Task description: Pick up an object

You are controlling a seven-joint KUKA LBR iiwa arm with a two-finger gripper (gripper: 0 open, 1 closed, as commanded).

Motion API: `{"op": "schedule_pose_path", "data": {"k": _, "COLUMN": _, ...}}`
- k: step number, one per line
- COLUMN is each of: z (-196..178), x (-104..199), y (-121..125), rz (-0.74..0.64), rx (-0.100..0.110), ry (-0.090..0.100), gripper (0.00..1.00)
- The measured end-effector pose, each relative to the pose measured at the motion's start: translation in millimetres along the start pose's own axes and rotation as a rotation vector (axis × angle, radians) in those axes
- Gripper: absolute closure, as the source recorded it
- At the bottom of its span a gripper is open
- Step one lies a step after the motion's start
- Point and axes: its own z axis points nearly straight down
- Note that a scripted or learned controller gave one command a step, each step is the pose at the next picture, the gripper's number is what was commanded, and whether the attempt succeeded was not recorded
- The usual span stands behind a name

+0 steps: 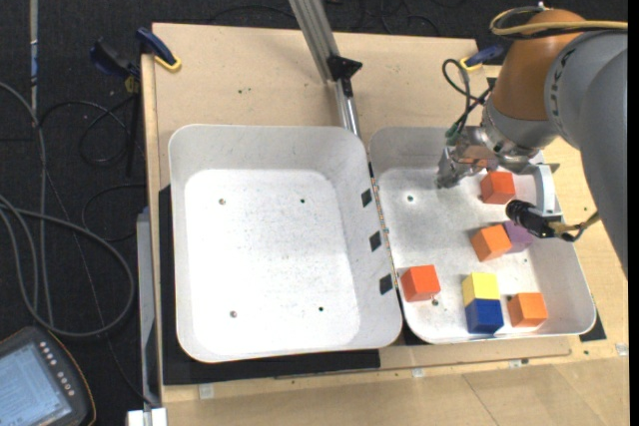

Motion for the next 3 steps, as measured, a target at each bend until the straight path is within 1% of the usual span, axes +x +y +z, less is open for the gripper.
{"op": "schedule_pose_path", "data": {"k": 1, "z": -43.5, "x": -0.4, "y": 4.5, "rz": 0.000, "rx": -0.003, "ry": 0.000, "gripper": 1.00}}
{"op": "schedule_pose_path", "data": {"k": 2, "z": -88.0, "x": 3.2, "y": 3.1, "rz": 0.000, "rx": -0.004, "ry": 0.000, "gripper": 1.00}}
{"op": "schedule_pose_path", "data": {"k": 3, "z": -141.9, "x": 3.1, "y": 5.0, "rz": -0.001, "rx": -0.006, "ry": -0.001, "gripper": 1.00}}
